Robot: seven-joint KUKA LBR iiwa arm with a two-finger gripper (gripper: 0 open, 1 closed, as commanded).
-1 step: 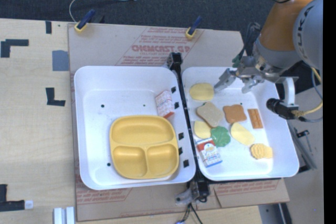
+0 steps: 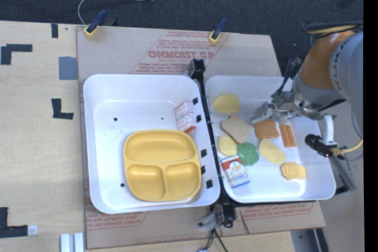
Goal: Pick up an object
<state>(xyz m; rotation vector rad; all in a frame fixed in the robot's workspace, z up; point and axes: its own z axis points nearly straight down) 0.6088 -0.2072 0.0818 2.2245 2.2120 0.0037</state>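
My gripper (image 2: pixel 276 115) hangs open over the upper middle of the right bin (image 2: pixel 319 186), just above a brown toast-like square (image 2: pixel 267 129) and beside an orange strip (image 2: pixel 287 136). Nothing is between its fingers. Around them lie a pale yellow oval (image 2: pixel 226 104), a bread slice (image 2: pixel 236 128), a small yellow piece (image 2: pixel 227 145), a green round piece (image 2: pixel 248 153), a yellow wedge (image 2: pixel 272 151), a crinkled yellow piece (image 2: pixel 293 171) and a red, white and blue carton (image 2: pixel 235 172).
The left bin (image 2: pixel 106 97) holds a yellow divided plate (image 2: pixel 162 164) and a small red and white carton (image 2: pixel 185 116) by the shared wall. A black divider (image 2: pixel 202 121) runs between the bins. The arm (image 2: pixel 331 68) reaches in from the right.
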